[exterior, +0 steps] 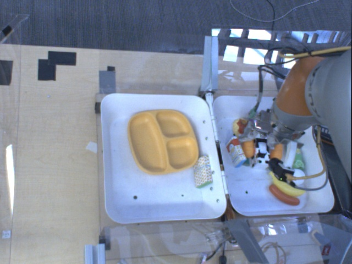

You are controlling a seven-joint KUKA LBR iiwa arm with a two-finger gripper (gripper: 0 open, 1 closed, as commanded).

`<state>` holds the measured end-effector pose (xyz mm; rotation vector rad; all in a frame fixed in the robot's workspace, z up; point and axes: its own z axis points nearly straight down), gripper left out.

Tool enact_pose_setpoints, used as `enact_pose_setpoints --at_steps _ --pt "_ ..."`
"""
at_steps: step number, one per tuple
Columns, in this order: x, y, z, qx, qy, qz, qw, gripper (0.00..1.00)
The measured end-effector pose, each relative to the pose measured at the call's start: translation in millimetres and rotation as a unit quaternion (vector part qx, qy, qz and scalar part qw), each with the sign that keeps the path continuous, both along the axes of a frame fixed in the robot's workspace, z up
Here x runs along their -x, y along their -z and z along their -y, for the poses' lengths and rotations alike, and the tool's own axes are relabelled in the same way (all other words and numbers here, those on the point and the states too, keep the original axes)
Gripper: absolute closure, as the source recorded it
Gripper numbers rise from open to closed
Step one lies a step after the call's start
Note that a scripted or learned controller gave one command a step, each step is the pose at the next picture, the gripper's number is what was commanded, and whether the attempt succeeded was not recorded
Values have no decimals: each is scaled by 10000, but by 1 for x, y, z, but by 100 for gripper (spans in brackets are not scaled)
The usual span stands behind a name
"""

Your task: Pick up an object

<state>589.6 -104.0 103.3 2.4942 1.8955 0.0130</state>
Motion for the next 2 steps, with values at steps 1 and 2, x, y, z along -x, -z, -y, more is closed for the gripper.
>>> enact_pose_setpoints --at_steps 1,2 --pt "20 6 31 -30 882 79 9961 100" --pt "5 -82 -30 -19 853 -57 9963 100"
